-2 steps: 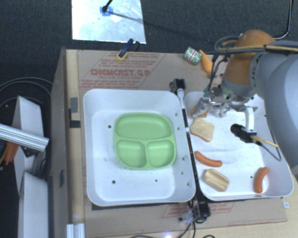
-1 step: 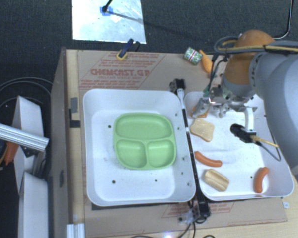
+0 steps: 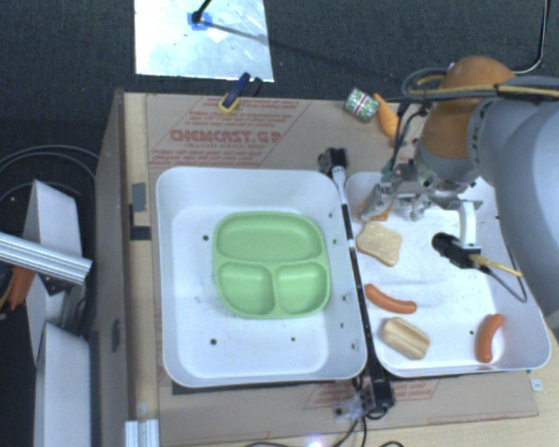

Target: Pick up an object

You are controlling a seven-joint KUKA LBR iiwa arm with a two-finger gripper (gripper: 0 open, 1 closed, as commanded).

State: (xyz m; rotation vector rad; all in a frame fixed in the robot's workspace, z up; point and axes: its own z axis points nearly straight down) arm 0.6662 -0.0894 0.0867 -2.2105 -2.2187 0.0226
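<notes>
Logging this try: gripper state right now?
Gripper: cannot be told; it sits low over the right bin, beside the toast slice.

Green tray (image 3: 270, 264) in left bin (image 3: 182, 277); toast (image 3: 379, 244), sausages (image 3: 390, 299) in right bin (image 3: 522, 343)

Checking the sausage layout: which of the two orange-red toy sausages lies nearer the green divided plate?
The orange-red sausage lying almost level near the right bin's left wall, above the tan bread roll. The other sausage stands almost upright by the far-right corner.
</notes>
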